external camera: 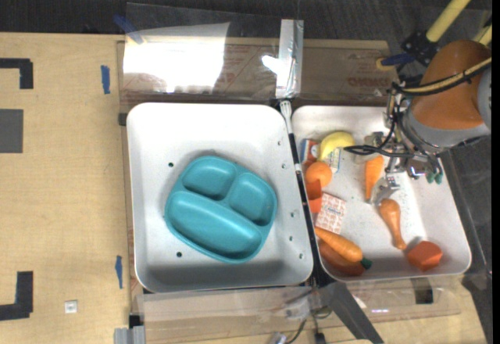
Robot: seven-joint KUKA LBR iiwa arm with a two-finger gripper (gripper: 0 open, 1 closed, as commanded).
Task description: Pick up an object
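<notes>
The arm (449,100), with its orange band, is reaching in from the right over the far part of the right bin (461,237). Its gripper (388,178) is hanging low among cables, and a small orange carrot-like piece (373,175) is sitting right at its tip; whether the fingers are actually closing on it is not something this view lets me tell, since the metal parts there are blurring together.

Other things are lying in the same bin: a yellow banana-like piece (336,142) at the far left, an orange round fruit (318,177) just nearer, a red-and-white packet (331,213) near the middle, a large carrot (341,245) along the near left side, a drumstick-shaped piece (393,220) right of centre, and a red-orange item (425,254) at the near right corner.

The left bin (148,178) is holding a teal divided tray (221,206), sitting slightly tilted in the middle.
</notes>
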